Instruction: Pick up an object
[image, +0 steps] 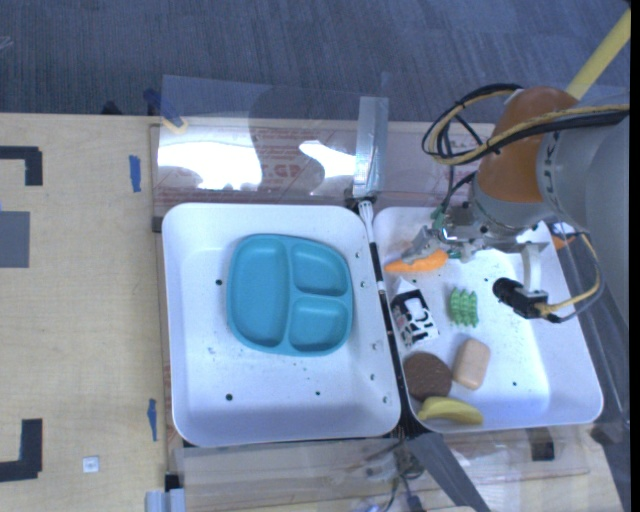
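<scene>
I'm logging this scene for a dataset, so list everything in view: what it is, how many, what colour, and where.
bins: 2, white, side by side on the bench
tray: 1, teal, three compartments, in the left bin
carrot: 1, orange, top left of the right bin, under the gripper
green toy: 1, green, middle of the right bin
black-and-white item: 1, by the right bin's left wall
brown disc: 1, dark brown, lower right bin
tan block: 1, beside the disc
banana: 1, yellow, right bin's near edge
arm: 1, grey and orange, from the right
gripper: 1, over the carrot
</scene>
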